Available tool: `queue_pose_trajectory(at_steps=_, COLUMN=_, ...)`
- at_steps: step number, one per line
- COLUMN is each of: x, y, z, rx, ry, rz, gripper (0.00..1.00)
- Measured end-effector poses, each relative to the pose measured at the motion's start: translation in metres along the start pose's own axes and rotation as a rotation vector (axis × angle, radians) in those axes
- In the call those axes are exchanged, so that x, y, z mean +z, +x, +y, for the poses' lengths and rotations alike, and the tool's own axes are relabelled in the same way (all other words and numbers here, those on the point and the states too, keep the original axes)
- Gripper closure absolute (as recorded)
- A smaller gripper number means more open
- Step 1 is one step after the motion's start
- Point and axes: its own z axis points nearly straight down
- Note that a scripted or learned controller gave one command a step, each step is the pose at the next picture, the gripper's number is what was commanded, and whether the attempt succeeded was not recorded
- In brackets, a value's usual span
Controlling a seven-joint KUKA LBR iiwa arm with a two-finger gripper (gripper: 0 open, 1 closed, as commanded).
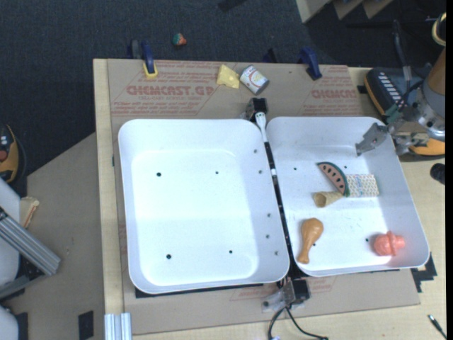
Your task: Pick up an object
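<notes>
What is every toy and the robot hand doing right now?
end effector: above the right bin's far right corner, nothing between its fingers.
watermelon slice: lying flat in the right bin.
ice cream cone: on its side, touching the watermelon slice.
chicken drumstick: lying near the bin's left wall.
pink toy: resting in the near right corner.
left bin: sits beside the right bin.

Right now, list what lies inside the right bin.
In the right bin: watermelon slice, patterned pad beside it, cone, drumstick, pink toy. Whatever's beneath them is hidden.
</notes>
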Motion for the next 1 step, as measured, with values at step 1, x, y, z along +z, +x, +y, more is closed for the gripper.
queue_pose_trajectory(at_steps=1, x=-0.0111, y=-0.0002, z=0.0007, rx=-0.001, ry=-0.003, rz=-0.002, gripper=1.0)
